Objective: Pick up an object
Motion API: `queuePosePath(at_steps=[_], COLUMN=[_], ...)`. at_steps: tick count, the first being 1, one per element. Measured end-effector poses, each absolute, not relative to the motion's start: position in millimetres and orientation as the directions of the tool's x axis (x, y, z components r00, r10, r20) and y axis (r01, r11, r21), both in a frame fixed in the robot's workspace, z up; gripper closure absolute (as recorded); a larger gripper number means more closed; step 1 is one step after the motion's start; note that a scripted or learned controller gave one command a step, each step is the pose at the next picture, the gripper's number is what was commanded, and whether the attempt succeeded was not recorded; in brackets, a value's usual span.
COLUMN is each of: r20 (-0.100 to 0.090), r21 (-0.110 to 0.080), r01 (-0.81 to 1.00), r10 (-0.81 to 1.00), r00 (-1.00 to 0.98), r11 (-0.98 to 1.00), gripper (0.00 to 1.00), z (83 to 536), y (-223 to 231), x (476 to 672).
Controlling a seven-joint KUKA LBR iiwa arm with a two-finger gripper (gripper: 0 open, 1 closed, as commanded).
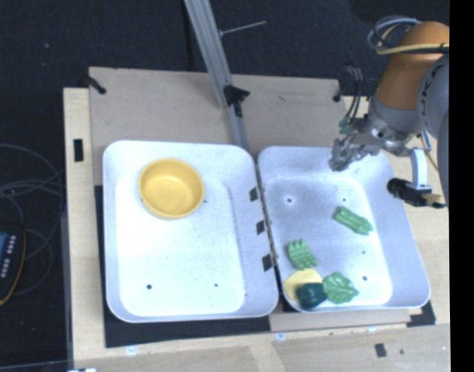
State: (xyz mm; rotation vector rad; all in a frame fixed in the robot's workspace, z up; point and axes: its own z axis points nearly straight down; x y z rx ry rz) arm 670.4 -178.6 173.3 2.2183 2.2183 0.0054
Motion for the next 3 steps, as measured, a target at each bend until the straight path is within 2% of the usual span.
queuePosePath(at_steps=[1, 3], r20=[0.000, 0.001], r21=[0.004, 0.001], r01=[1.000, 1.000], r10=[1.000, 1.000], r00=[0.000, -0.004], r11=[0.000, 0.004], gripper=[1.00, 1.00], z=[208, 204], y=[-179, -76], x=[671.1, 669.2])
